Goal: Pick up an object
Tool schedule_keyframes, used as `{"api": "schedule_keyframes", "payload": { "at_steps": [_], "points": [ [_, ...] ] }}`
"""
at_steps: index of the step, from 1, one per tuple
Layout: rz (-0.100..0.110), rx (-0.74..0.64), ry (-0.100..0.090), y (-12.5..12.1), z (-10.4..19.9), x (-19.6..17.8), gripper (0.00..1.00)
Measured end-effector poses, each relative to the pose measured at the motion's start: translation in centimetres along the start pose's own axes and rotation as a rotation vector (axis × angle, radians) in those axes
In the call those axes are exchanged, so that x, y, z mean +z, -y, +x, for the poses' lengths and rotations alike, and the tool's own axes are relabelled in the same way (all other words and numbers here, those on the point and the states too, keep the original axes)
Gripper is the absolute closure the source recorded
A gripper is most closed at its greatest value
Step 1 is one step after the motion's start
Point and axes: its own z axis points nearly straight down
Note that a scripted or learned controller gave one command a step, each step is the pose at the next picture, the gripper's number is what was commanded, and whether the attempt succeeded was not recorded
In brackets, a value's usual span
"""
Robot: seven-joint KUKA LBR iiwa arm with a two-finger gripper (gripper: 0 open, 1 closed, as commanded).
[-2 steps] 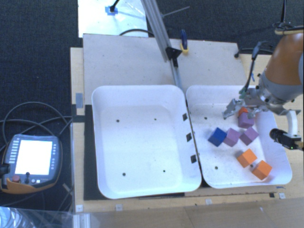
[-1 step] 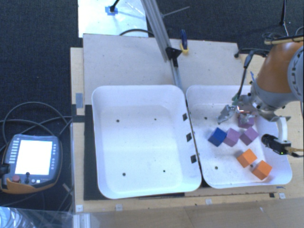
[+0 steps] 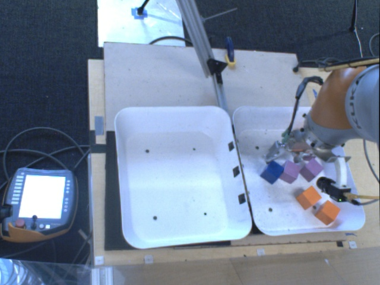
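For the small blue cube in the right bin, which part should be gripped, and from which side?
Probably grip the small blue cube across its upper-left and lower-right faces, coming from above. Its right face touches a purple cube, so that side gives no room, while bare floor of the right white bin lies left and below. The pincer hangs just above.

I'm looking down on a robotics lab, no question. A plywood bench (image 3: pixel 178 70) sits on dark carpet (image 3: pixel 47 52), and on the carpet off the bench's left edge I've got a teach pendant (image 3: pixel 38 203) with its cable looping away. A metal camera pole (image 3: pixel 196 28) is clamped at the bench's far edge. Two white bins (image 3: pixel 178 114) sit side by side, and the grey-and-orange industrial arm (image 3: pixel 344 103) comes in over the right edge.
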Motion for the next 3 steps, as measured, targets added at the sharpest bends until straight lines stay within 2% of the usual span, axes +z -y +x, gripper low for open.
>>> {"api": "schedule_keyframes", "payload": {
  "at_steps": [1,3],
  "points": [
    [-0.007,-0.002,0.001,-0.2,0.0,-1.5,1.00],
    [-0.010,-0.003,0.002,-0.7,0.3,-10.4,1.00]
  ]
}}
